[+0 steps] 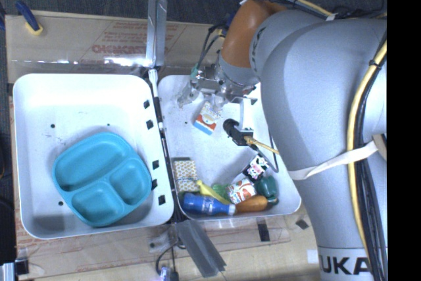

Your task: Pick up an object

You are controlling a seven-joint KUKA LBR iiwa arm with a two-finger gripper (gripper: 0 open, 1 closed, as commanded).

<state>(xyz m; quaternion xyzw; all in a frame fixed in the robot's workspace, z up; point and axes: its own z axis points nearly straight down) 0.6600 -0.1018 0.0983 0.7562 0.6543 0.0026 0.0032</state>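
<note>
Bench: cardboard-brown top (79, 36), dark floor behind. Two shallow white bins; left bin (39, 92) holds a blue three-compartment plastic tray (102, 179). My gripper (209, 90) hangs over the right bin's (172, 135) far end, fingers spread wide, nothing between them. Small white card with red and blue print (206, 122) lies flat just below my fingertips, apart from them. Clutter, including a blue bottle (205, 205), sits along the near wall.
</note>
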